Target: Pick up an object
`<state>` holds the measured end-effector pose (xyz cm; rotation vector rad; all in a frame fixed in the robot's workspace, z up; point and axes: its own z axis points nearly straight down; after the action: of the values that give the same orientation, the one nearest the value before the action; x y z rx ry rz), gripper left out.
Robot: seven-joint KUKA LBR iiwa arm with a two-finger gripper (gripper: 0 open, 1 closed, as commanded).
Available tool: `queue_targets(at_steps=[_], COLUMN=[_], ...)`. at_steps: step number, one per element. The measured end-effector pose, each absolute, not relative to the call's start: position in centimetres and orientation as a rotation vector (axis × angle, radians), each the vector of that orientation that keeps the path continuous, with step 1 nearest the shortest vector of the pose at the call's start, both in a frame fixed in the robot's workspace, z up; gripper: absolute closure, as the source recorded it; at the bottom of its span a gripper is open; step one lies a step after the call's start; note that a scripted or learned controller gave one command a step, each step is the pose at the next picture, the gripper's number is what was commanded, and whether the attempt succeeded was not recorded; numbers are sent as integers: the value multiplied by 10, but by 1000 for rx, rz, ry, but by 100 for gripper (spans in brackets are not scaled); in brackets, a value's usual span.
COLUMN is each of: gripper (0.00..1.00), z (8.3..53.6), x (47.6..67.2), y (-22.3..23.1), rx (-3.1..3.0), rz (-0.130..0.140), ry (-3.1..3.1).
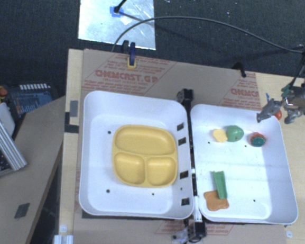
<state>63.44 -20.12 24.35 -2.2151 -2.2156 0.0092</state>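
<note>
Here, the grey two-finger gripper [278, 110] is hovering over the right white bin's [280, 172] upper right corner, its fingers spread and gripping nothing. Just below it, a small round red-and-green object [257, 139] is lying in that bin, beside a green ball [235, 133] touching a yellow piece [220, 135]

Glossy plastic yellow tray [143, 155]; smooth white bins [94, 156]; cardboard sheet [161, 77]
</note>
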Motion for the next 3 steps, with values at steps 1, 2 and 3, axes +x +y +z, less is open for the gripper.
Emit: queue_targets(at_steps=[1,2,3], gripper=[0,0,0], z=[252,198,144], x=[637,646,643], y=[-200,-195,-185], rx=[-2219,-2214,-2213], rz=[-1,1,1], ry=[-2227,-2229,-2228])
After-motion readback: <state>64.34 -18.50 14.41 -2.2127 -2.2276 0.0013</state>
